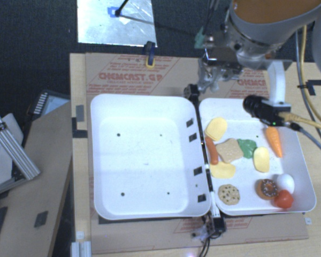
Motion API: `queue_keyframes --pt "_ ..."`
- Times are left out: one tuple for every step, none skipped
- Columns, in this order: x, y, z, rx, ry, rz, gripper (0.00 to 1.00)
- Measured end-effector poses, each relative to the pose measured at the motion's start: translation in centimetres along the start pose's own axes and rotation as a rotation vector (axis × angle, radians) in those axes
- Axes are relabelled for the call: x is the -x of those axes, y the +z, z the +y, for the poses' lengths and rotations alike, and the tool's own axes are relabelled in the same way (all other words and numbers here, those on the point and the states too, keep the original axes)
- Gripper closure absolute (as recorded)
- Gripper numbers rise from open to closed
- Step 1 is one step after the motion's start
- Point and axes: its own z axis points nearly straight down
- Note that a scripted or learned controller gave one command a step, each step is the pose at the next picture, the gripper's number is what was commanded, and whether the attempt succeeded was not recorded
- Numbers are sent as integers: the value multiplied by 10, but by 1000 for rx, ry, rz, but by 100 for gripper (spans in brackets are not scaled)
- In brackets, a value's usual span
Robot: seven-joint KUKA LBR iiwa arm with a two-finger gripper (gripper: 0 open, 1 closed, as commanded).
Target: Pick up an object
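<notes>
the grey arm (257, 33) with the orange band comes in from the top right. its claw (207, 82) hangs over the back edge of the bins, close to where the two bins meet. it is up high and well apart from the toys. i cannot tell if the claw is open or shut.

all the toy food lies in the right bin (306, 196). a round yellow chip (216, 128) lies near the back, by the wall next to the left bin (144, 154). just below it are a thin orange stick (211, 150) and a slice of bread (229, 150), side by side and touching. a green leaf (248, 147) lies on the other side of the bread. a carrot (274, 141) lies on a slant near the far wall. a yellow oval piece (261, 159) lies under the leaf. a flat yellow piece (222, 170) lies under the bread.

at the front of the bin there is a cookie (229, 194) with dark dots. in the front corner a donut (267, 188), a white egg (285, 183) and a red tomato (283, 199) are bunched close together.

the bins rest on cardboard (128, 75) with red letters. a shiny sheet (116, 12) lies behind it on the dark floor.
</notes>
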Motion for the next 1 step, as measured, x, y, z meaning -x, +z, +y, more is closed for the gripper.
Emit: queue_keyframes --pt "26 -67 50 16 10 -1 100"
